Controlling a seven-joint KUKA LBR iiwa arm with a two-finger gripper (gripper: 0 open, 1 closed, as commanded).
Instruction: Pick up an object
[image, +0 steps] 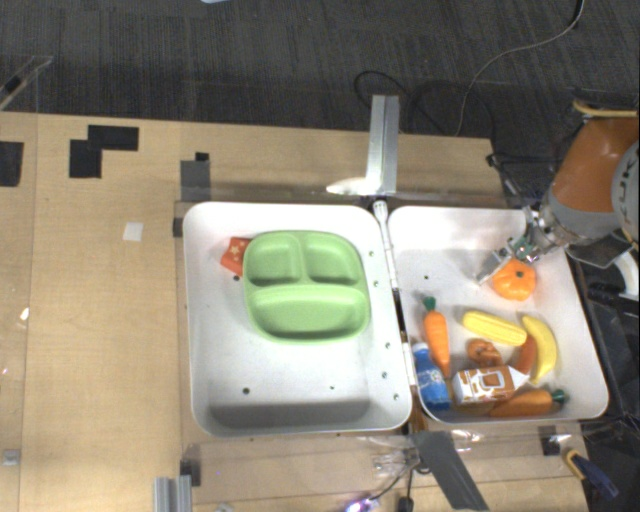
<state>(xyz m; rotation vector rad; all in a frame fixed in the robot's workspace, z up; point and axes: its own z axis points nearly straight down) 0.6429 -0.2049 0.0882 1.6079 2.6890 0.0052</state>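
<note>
Arm comes in from the right, orange band up near the R edge. Pincer (522, 250) sits low over the upper part of the R bin (450, 235), right at the top of an orange round fruit-like toy (513, 281). Fingers look to be touching or just above the toy's top; can't tell if the pincer is open or closed, too small and blurred. Toy appears to rest on the bin floor, not clearly between the fingers.

Nearby in the R bin, all crowded in the lower half: yellow piece (492, 326) just below the orange toy, banana (543, 346) to its right w/ a dark orange-brown piece alongside it, small brown item (484, 352) between them. Carrot (435, 328) w/ green top stands left of those, near the bin's L wall. Blue bottle (431, 377) below the carrot, a brown-and-white carton (488, 384) beside it, touching or nearly so. Long orange piece (522, 403) along the bottom wall. Upper L part of this bin is bare white floor.

L bin (215, 390): green divided tray (304, 283), three compartments, lying flat in the upper middle. Small red item (234, 256) tucked at the tray's L edge, partly under or against it; can't tell which.

Bench (90, 330) is light wood w/ black marks at upper L. Metal post (384, 140) stands behind the join of the two bins.
</note>
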